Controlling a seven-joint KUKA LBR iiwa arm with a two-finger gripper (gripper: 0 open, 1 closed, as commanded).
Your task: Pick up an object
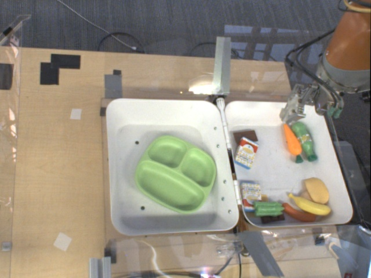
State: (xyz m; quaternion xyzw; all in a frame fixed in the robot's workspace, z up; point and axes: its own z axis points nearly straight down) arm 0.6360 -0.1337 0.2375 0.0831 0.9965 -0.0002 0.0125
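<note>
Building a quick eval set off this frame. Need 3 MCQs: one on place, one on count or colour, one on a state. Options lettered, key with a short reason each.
1. Where does the green divided plate lie?
A. In the left bin
B. In the right bin
C. On the bare bench

2. How many compartments does the green divided plate have?
A. One
B. Three
C. Five

3. How does the gripper stand to the toy carrot?
A. It carries the carrot high over the left bin
B. It hangs over the right bin's far edge, with the carrot lying on the bin floor nearer the camera
C. It presses the carrot into the plate

Key:
1 A: the plate rests on the floor of the left bin.
2 B: two small wells and one long well show.
3 B: the carrot lies flat beside the green bottle in the right bin.
</note>
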